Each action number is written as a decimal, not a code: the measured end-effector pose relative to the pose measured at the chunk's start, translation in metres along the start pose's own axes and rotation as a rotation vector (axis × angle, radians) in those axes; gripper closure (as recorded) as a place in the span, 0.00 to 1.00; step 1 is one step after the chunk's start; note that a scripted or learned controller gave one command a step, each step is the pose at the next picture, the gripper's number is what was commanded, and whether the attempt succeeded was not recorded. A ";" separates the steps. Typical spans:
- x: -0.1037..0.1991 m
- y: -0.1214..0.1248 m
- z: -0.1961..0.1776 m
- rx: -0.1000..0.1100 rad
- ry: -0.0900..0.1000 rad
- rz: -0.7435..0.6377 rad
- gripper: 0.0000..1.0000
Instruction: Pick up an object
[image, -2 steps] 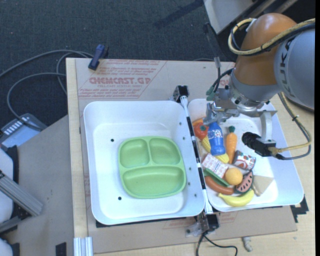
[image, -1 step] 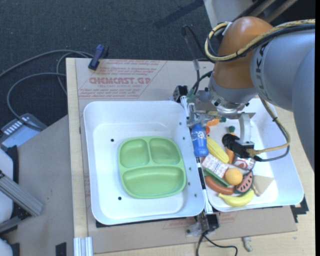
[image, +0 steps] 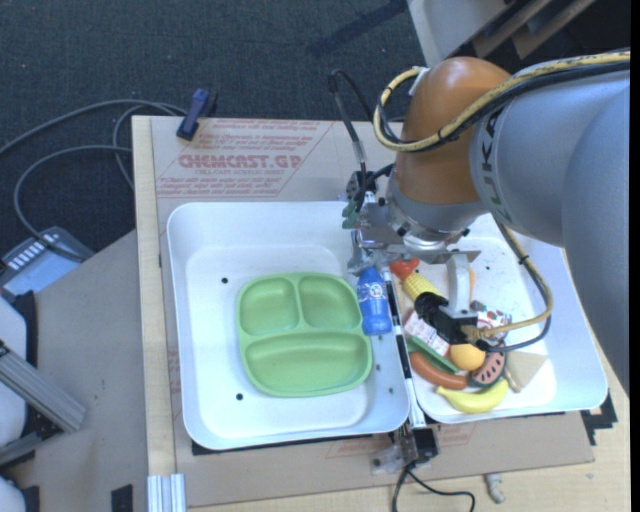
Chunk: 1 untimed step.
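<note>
Blue bottle (image: 375, 303) beside green tray (image: 300, 335) | tool (image: 378, 255) hidden by wrist, grip state unclear

The arm (image: 520, 130) runs off the right edge and covers much of the right bin (image: 575, 385). Beneath its orange band (image: 450, 105), the gripper (image: 385, 250) is mostly hidden. The toy food heap (image: 460, 355) beside the blue bottle (image: 375, 300) overlaps, so single pieces blur together.

A robotics lab: a grey industrial arm (image: 560, 130) with an orange band reaches over two white bins (image: 200, 260) on a board-topped surface (image: 250, 160), with loose cables (image: 60, 140) across dark carpet (image: 100, 50) and aluminium framing (image: 40, 390) alongside.
</note>
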<state>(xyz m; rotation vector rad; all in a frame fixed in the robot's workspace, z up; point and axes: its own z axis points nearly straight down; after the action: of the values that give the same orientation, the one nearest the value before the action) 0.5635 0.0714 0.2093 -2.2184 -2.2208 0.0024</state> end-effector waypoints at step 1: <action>0.051 -0.029 0.013 0.001 0.000 0.000 1.00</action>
<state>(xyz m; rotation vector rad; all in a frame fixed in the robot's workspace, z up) 0.5341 0.1224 0.1968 -2.2182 -2.2205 0.0035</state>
